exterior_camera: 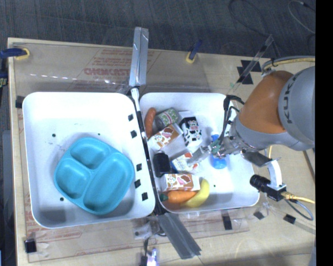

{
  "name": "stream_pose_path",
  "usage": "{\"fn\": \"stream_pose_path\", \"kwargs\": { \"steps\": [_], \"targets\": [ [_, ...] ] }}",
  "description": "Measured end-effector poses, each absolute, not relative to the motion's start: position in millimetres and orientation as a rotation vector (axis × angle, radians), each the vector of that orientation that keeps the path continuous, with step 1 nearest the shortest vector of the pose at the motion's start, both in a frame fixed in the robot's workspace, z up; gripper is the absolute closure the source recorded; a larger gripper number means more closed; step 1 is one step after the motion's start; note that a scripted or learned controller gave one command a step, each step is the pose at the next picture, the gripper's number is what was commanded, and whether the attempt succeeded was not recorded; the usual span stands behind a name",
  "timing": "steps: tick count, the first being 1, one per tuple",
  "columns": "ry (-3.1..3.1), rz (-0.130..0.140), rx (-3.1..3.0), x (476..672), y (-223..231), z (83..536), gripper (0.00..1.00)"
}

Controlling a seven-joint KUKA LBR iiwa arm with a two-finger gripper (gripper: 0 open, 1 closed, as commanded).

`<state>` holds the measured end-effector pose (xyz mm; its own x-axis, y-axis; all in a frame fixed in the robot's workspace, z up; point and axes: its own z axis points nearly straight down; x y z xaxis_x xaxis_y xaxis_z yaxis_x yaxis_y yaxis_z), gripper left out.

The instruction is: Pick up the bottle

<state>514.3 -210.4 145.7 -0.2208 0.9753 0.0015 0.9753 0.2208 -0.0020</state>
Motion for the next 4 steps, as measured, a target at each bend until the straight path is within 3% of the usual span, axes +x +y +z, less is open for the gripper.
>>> {"fn": "stream_pose_path", "kwargs": {
  "steps": [1,2,3,4],
  "targets": [
    [-2.465,-0.005,-1.953,511.9,-210,96,0.00],
    [-2.339,0.001,-2.097,549.5,-210,211,0.00],
    [-2.315,-0.004,-2.130,544.7,-210,96,0.00],
    [-2.320,-0.008,-2.122,546.1,-208,106,1.00]
  ]
}}
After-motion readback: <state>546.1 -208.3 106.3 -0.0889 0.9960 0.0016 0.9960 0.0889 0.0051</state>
